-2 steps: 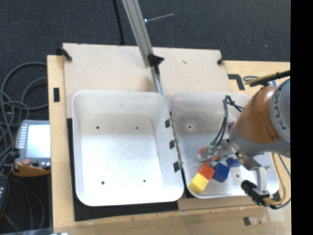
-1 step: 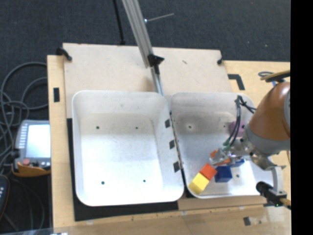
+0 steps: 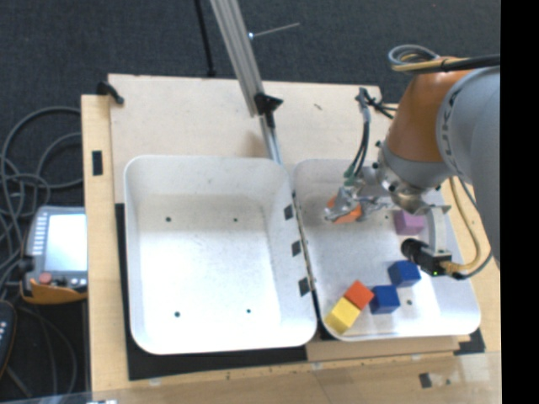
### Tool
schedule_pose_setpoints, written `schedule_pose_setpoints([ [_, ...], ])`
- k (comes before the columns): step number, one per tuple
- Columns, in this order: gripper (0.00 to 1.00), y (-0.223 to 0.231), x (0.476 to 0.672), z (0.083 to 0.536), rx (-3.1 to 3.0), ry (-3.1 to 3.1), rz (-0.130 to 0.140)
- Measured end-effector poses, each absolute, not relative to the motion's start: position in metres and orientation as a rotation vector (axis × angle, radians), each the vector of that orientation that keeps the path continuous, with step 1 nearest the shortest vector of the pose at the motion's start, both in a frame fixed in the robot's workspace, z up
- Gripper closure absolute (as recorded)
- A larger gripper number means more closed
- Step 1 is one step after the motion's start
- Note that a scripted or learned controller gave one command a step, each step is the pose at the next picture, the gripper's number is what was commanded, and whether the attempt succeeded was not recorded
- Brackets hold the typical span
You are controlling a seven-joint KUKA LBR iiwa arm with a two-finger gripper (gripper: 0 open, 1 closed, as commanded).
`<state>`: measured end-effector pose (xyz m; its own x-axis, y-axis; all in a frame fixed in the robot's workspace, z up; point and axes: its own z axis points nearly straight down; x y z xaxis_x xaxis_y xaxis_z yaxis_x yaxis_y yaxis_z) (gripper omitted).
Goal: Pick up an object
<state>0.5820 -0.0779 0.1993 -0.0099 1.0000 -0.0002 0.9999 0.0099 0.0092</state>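
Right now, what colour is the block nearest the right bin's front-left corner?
Yellow, seen best in the camera view, touching an orange block.

The grey arm point(image 3: 472, 116) comes in from the right side of the camera view, its thick last link slanting down and to the left. An orange band point(image 3: 418, 120) wraps the link just above the wrist, and below it the body narrows to a grey wrist flange. From there the pincer point(image 3: 344, 211) reaches out leftward and slightly down — a small metal assembly with an orange-tinted tip. Thin cables run up from it along the wrist. Whether its fingers stand apart or together cannot be made out at this size.
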Motion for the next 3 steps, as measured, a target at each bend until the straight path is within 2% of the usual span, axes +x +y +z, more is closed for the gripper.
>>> schedule_pose_setpoints([
  [1,1.00,-0.058,0.573,0.224,2.215,2.225,0.004],
  [2,1.00,0.011,0.592,0.242,2.212,2.232,0.005],
  [3,1.00,0.072,0.620,0.223,2.214,2.231,0.001],
])
